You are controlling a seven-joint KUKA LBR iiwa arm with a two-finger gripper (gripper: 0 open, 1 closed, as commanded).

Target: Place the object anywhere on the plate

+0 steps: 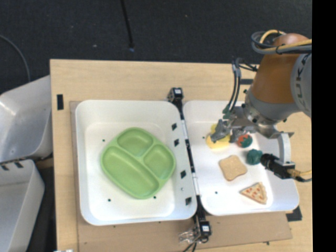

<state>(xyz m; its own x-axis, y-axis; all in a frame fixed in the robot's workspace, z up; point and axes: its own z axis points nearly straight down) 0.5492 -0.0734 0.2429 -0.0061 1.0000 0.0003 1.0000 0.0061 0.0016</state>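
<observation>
Judging from the layout, we find the task barely begun: the gripper (223,132) sits low over the yellow object (217,142), finger state indeterminable, while the green plate (137,163) lies well off to its far side, bare, in the other bin (84,193).

Two bins (84,203), one plate (137,163), five food items (232,168)

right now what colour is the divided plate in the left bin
Light green, seen in the camera view: the divided plastic plate.
</observation>
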